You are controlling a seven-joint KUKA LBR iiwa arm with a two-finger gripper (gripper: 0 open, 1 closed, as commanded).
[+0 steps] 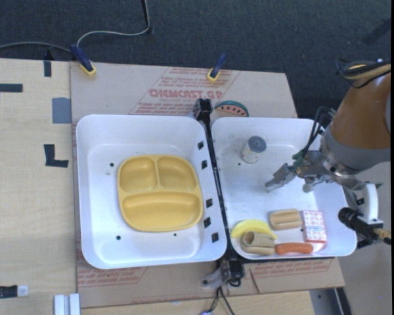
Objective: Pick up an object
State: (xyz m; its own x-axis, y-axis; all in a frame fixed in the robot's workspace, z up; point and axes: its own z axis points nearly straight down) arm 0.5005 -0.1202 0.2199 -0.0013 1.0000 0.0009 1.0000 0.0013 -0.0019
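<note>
Cardboard-topped bench (pixel 184 90), dark carpet (pixel 249 18) behind

One fixed camera looked down on my bench (pixel 26 176) from above, at a slant, far enough back to take in both white bins whole. The left bin (pixel 92 195) sat near the middle of its view and the right bin (pixel 276 133) beside it. My arm (pixel 361 123) came in from the view's right side.

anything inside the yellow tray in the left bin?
The yellow tray shows three bare compartments, nothing in them. The bin floor under it is covered, so unseen.
</note>
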